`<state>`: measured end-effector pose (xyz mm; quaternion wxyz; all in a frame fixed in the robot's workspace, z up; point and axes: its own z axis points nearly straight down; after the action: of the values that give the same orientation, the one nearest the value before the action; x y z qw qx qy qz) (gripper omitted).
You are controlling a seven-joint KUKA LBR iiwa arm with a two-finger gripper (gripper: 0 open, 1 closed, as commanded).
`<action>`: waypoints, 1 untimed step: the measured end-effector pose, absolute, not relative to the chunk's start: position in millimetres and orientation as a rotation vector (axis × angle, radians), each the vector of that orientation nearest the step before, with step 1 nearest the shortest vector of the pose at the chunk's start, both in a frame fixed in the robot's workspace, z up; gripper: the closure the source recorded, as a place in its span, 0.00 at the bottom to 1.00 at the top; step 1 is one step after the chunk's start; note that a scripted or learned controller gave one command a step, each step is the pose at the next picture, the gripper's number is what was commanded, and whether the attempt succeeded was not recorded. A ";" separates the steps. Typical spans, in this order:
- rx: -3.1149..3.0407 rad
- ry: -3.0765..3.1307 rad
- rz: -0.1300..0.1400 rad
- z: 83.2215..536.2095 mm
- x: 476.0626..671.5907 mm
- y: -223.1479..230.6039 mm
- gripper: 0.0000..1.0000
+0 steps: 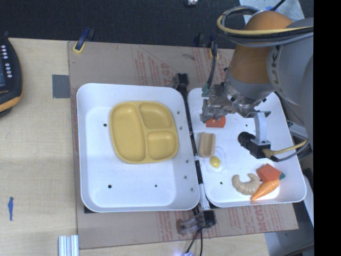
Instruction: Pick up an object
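Gripper (214,113) is hanging just over the red block (216,122); jaw state I cannot tell, so it could be missing.

Glossy white plastic bins (90,196) (smooth), matt yellow plastic tray (143,131).

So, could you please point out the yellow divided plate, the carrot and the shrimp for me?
yellow divided plate (128,129): camera view, floor of its large left compartment.
carrot (265,189): camera view, middle of its orange body.
shrimp (245,184): camera view, middle of its curled body.
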<state>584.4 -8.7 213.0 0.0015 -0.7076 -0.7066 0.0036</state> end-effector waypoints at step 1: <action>-2.206 -2.227 0.009 190.3 593.2 42.7 1.00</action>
<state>593.2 42.7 190.3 0.0034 -0.7038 -0.7104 0.0028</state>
